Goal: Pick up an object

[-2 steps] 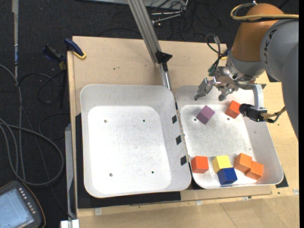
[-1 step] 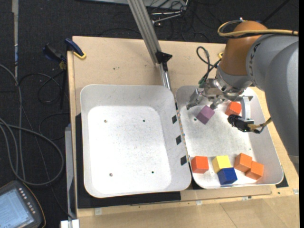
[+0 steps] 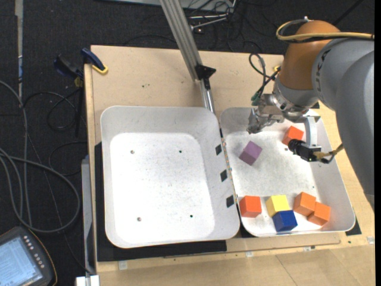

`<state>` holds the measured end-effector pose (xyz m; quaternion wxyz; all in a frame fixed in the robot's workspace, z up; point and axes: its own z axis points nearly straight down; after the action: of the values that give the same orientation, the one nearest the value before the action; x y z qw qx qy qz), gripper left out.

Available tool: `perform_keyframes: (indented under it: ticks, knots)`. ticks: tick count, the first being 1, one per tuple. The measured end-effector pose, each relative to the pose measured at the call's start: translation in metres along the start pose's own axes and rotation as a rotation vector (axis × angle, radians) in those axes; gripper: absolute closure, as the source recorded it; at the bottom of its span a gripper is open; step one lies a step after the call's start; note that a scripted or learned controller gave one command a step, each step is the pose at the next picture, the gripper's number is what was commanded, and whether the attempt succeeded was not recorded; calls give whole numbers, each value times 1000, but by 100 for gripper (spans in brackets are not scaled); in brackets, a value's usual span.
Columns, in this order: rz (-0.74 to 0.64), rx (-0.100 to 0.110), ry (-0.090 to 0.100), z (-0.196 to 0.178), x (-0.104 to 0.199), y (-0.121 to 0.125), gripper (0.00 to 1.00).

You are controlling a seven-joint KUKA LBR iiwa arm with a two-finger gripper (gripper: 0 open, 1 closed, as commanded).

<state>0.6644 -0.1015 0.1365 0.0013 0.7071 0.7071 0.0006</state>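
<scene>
- The left bin [image 3: 159,174] lies bare, so my target is in the right bin [image 3: 336,195].
- A purple block [image 3: 250,153], small and tilted, lies apart from the others — the easiest pick.
- My gripper [image 3: 260,123] hovers just above it, carrying nothing; how wide it stands, I cannot tell.
- Orange blocks [image 3: 250,205], a yellow block [image 3: 277,204] and a blue block [image 3: 285,220] crowd the near wall.

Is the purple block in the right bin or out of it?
In. The purple block lies on the right bin's floor, apart from the other blocks.

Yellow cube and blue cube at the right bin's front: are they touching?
Touching. The camera view shows the yellow cube and blue cube butted together, no white floor between them.
</scene>
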Motion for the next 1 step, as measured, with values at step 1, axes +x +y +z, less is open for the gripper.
perform_keyframes:
  ticks: [1]
  knots:
    - [1,-6,-1,-59,-8,7,100]
